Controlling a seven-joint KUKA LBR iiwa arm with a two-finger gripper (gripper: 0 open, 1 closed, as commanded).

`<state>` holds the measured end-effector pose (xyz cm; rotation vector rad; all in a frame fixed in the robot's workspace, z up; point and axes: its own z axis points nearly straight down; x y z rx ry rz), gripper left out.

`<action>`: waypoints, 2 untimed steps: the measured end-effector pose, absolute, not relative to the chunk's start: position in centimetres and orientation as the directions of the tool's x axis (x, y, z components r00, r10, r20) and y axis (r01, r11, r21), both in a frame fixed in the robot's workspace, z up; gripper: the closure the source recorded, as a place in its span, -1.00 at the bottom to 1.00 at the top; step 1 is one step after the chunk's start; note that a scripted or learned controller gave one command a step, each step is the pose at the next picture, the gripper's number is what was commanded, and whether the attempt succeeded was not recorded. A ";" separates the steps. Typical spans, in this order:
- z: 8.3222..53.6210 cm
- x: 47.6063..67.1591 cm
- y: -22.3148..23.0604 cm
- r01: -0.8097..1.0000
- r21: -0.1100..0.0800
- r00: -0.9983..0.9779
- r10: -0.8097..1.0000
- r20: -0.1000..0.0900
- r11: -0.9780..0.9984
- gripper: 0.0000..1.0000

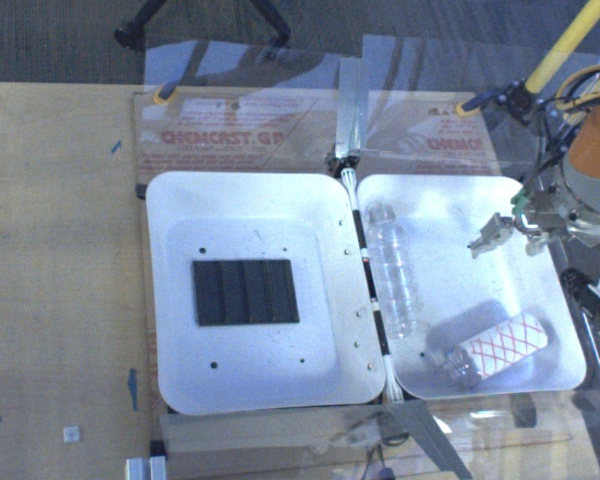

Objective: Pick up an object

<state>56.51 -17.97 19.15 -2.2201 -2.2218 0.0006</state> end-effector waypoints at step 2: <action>19.2 51.3 -20.4 0.972 -0.003 0.234 0.972 0.001 -0.234 -1.00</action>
